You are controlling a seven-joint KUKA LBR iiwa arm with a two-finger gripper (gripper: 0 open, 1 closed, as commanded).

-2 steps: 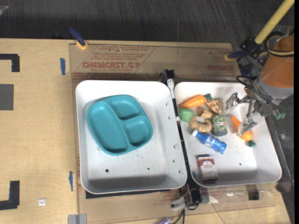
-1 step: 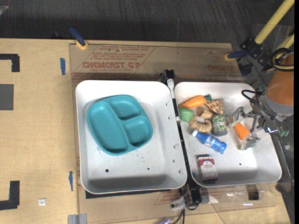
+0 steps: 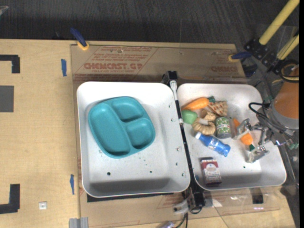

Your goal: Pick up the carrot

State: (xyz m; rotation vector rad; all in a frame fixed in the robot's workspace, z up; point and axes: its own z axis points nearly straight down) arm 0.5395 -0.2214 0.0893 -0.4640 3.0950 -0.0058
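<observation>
Carrot [image 3: 197, 103] is what you want: a tapered orange piece with a small green top at its thicker end, lying almost level in the upper part of the right bin [image 3: 273, 175]. From the gripper [image 3: 251, 141] it sits well apart, up and to the left, with the pile of other items between them. Its pointed end aims toward the divider between the bins, and its green end touches a brown waffle-like piece [image 3: 218, 108]. Just below the carrot you see a green rounded item [image 3: 189, 117], then a beige ring-shaped piece [image 3: 204, 125] and a green can [image 3: 223, 127]. A blue bottle [image 3: 214, 145] lies tilted, left of the jaws and near them. A dark red box [image 3: 211, 170] rests below and left of the jaws, close to the bin's front wall.

At the jaws themselves there is a small orange object [image 3: 246, 138], different from the carrot; you cannot tell from this view whether the jaws are open, closed, or gripping it, since the metal parts blur together. Far left of the jaws, the left bin [image 3: 95, 175] holds a teal divided tray [image 3: 121, 125].
</observation>
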